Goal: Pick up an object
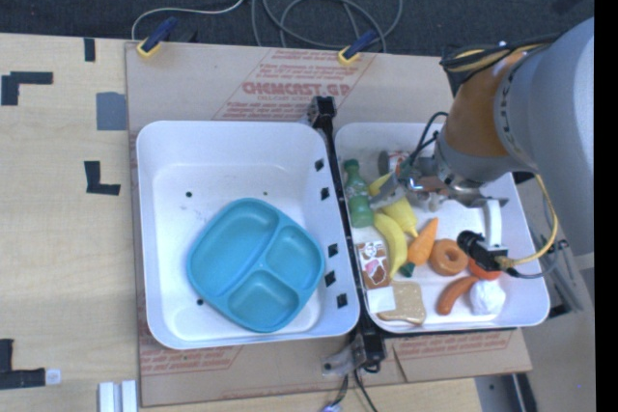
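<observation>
The gripper (401, 188) hangs low over the right bin's (521, 309) far-left corner, just above a yellow banana (394, 232) and green bottle (356, 198); its finger spread cannot be told.

Even, diffuse overhead light; no hard shadows. Left bin (154, 207) interior bright white, soft shading along its inner walls. Mild sheen on the blue plate (256, 262). Dark floor beyond the tabletop's (58, 207) far edge underexposed. Overall softness, low resolution; toy food in the right bin (526, 309) slightly smeared.
</observation>
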Controlling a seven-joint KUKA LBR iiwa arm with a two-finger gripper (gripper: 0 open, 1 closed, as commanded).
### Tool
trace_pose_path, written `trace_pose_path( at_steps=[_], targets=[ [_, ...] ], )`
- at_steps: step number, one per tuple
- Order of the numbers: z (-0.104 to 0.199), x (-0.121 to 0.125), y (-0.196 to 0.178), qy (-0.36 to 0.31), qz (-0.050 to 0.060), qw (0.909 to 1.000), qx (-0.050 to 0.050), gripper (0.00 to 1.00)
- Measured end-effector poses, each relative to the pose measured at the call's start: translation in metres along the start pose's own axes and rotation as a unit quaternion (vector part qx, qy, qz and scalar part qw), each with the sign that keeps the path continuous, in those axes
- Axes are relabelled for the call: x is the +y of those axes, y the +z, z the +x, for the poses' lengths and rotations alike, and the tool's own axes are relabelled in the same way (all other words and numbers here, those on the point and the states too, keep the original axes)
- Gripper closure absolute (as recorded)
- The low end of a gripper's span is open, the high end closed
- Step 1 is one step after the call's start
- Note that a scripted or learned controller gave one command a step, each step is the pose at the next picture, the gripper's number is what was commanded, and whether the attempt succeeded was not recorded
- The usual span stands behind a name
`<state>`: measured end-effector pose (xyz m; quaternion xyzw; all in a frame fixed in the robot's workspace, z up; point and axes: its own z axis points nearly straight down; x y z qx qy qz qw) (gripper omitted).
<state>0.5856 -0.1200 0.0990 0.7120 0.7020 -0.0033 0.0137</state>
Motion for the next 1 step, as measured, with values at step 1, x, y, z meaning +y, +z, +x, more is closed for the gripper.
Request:
trace_pose_path(
  at_steps=[1],
  targets=[
    [0.0085, -0.0005, -0.0066, -0.004, 0.006, 0.9999, 0.008, 1.00]
  ],
)
